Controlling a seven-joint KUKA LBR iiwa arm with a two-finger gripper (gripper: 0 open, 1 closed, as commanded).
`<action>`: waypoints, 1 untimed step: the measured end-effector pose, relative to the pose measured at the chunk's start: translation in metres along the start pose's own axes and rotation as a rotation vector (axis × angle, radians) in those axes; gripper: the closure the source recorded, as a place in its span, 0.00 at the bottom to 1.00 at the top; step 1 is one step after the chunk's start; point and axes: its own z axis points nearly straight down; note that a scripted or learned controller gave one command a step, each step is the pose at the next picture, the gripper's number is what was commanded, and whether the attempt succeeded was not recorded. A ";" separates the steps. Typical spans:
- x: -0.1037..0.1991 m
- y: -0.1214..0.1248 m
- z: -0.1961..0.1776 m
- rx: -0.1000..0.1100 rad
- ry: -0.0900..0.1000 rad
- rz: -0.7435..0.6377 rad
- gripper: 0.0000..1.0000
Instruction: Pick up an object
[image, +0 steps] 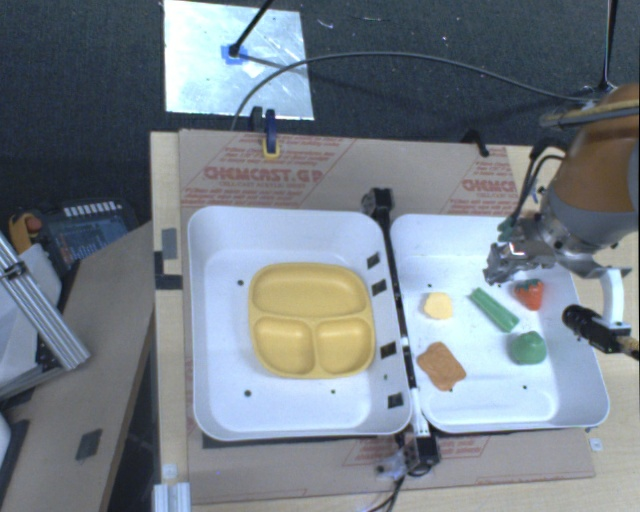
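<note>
End effector (503, 262) at twelve o'clock of green stick (494, 309), probably to pick it; opening state impossible to tell.

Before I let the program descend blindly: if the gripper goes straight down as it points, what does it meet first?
Likely bare floor of the right bin, beside the green stick and red piece; depth is unclear under the gripper.

Arm (600, 170) cut by right edge; end effector (505, 262) fingers indistinct.
</note>
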 end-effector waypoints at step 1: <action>0.051 0.010 0.010 0.002 0.000 0.000 1.00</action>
